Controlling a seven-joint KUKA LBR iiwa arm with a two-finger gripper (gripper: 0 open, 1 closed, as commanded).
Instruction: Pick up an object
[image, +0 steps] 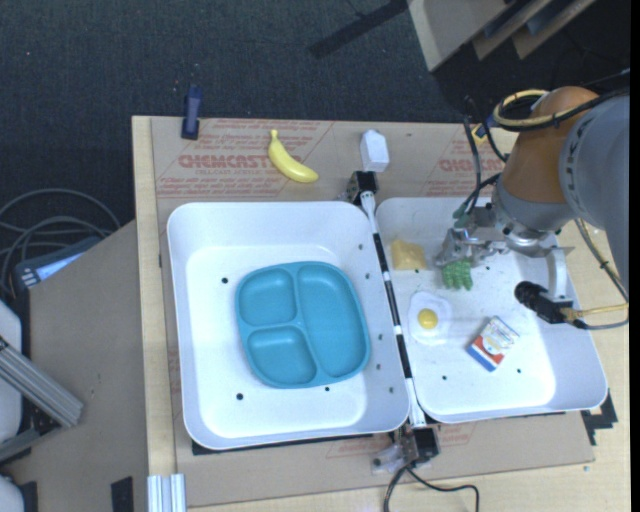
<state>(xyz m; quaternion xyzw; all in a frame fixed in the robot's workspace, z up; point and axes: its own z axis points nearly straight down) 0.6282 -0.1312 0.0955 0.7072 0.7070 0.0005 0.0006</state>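
One green toy (457, 274), long axis upright, under the gripper (462, 246).

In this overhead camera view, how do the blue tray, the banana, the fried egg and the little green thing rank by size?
Largest to smallest:
1. Blue tray
2. Banana
3. Fried egg
4. Green thing, partly under the gripper, so unsure

Banana and egg look close.

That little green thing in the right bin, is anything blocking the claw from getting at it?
Nothing visible does. The gripper hangs directly over the green object. The yellow piece lies to its left, and the fried egg toy lies nearer the camera, both apart from it.
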